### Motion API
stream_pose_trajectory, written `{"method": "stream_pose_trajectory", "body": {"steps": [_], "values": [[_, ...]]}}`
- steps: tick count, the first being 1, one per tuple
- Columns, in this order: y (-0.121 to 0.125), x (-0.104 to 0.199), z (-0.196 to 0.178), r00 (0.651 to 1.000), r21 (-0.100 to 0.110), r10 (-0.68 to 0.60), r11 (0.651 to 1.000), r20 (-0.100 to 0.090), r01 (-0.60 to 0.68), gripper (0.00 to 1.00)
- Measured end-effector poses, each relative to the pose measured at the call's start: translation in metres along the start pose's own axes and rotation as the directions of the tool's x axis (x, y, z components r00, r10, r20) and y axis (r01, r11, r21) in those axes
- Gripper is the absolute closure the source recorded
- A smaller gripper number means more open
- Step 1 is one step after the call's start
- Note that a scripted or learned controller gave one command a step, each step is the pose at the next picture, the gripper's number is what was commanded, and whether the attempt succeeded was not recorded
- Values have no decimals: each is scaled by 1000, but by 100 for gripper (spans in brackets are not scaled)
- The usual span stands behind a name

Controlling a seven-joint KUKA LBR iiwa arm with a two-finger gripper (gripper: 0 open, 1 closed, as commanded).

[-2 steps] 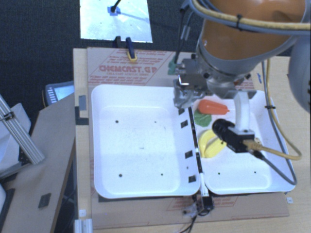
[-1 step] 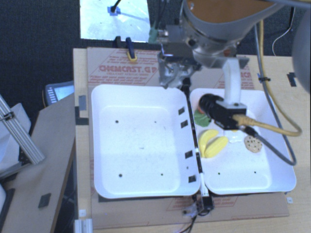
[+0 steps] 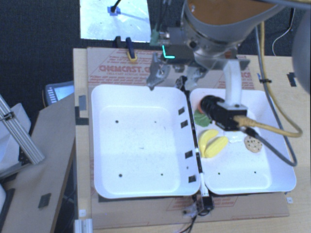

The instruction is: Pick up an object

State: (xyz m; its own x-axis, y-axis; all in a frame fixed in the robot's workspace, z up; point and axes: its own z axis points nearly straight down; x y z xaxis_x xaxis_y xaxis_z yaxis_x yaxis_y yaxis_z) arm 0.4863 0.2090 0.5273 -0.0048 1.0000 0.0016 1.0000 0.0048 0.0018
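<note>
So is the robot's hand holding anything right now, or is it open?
Hand: up over the far rim between the two bins, nothing visibly held; open or closed cannot be told.

The arm [image 3: 228, 13] is showing a wide orange band over a grey wrist ring. A yellow cable [image 3: 272, 127] and a grey one are running from a black unit [image 3: 221, 111], and a white post is rising behind it. A small green light, perhaps an indicator, is glowing.

The grey arm with its orange band [image 3: 228, 4] fills the upper right of the frame, its two-finger gripper [image 3: 167, 76] hanging at upper centre.
</note>
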Motion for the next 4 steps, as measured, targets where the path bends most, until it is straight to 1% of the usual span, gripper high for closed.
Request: {"method": "stream_pose_trajectory", "body": {"steps": [1,2,3,4], "values": [[0,0,-12,1000,-3,-5,1000,-2,5,100],[0,0,-11,1000,-1,-6,1000,-1,6,0],[1,0,-22,1000,-4,-10,1000,-3,10,100],[-1,-40,123,1000,15,9,1000,8,-9,100]]}}
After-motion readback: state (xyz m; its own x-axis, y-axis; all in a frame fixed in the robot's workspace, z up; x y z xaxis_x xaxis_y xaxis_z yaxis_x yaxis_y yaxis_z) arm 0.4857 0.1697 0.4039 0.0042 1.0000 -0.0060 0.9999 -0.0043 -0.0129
